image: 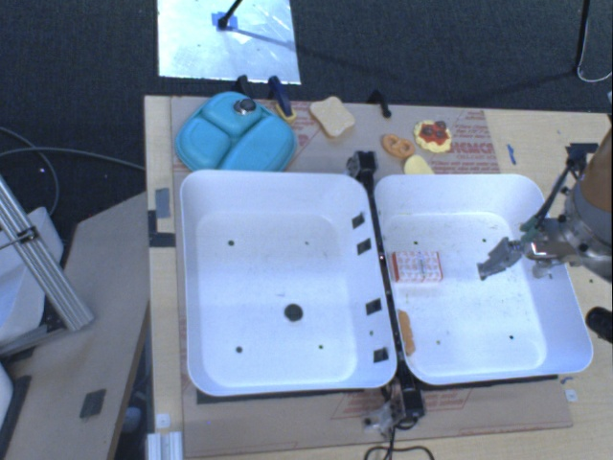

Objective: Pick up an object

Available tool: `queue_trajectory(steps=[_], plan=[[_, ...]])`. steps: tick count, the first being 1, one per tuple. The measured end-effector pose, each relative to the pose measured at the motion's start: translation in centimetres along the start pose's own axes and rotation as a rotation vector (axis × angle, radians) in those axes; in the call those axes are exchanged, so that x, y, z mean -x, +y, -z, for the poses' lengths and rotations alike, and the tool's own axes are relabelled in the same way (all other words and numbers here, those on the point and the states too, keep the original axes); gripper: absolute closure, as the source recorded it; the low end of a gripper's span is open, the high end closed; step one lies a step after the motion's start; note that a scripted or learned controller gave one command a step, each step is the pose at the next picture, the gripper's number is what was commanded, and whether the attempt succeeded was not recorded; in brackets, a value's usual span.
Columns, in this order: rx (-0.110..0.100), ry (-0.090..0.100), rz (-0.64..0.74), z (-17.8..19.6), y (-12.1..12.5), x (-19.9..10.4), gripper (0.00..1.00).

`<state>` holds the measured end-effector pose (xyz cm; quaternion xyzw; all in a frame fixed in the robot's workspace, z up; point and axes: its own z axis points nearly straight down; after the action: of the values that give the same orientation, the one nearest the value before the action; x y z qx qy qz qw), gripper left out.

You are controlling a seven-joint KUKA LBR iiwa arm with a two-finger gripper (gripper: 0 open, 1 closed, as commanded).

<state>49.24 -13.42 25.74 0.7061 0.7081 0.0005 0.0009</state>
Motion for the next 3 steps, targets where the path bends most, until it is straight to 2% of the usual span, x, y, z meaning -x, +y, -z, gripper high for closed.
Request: queue_trajectory(steps=[1,2,3], plan=[[-0.012,0.005,0.006,-13.1,1.2,-5.3,0.00],[0.003,0.000,0.002,-17.4,6.8,-2.9,0.00],[0.013,-0.005,-0.001,-15.9,6.9,-2.8,1.00]])
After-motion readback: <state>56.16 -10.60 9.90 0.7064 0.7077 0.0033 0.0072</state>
